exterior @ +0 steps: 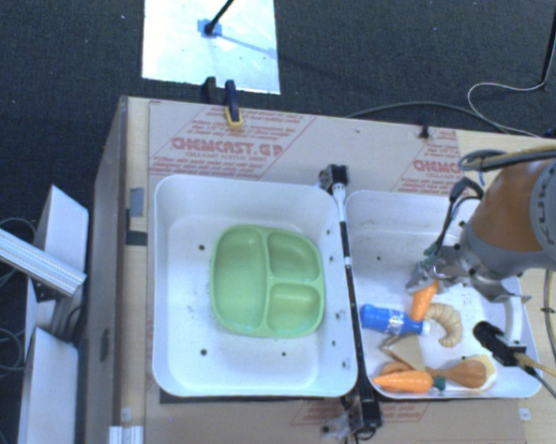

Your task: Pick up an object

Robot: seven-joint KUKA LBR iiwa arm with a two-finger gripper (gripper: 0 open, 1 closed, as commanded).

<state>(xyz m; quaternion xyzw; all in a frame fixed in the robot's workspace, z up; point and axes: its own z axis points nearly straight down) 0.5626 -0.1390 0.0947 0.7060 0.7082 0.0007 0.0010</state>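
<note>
My arm point(513, 217) already fills the upper right of the right bin point(391, 214), so entry there is crowded. Along that bin's lower edge the toys lie packed: a small carrot point(422, 301), a blue bottle point(388, 319), a croissant point(446, 322), a large carrot point(404, 381) and a drumstick point(464, 372), near or touching one another, with little room between. Bare floor shows at the bin's upper left. In the left bin point(177, 257), a green divided plate point(267, 281) takes the middle; the margins around it are open.
</note>
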